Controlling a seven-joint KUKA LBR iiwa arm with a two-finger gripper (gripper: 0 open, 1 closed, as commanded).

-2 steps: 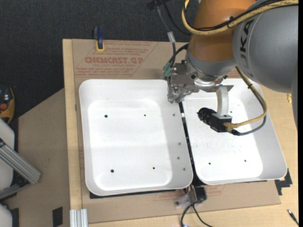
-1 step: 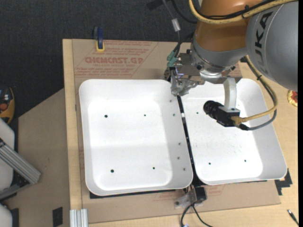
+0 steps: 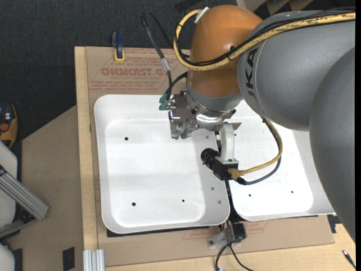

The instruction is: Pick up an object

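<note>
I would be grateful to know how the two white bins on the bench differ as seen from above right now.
The left bin lies almost fully in sight, rounded rim and all; the right bin is largely covered by the grey arm. The gripper hangs over the left bin's far part, while a yellow cable loops over the right bin. Both are shallow, white, marked with small dark dots, and sit side by side.

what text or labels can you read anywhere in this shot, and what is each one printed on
"CHEMCAST", large red letters on the brown board behind the left bin; the arm covers the end of the line, where a "G" may follow.
Smaller red lines under it on the same board: too blurred to read.
A black letter, perhaps "K", on the grey arm beside the orange band: cut off, not sure.
</note>
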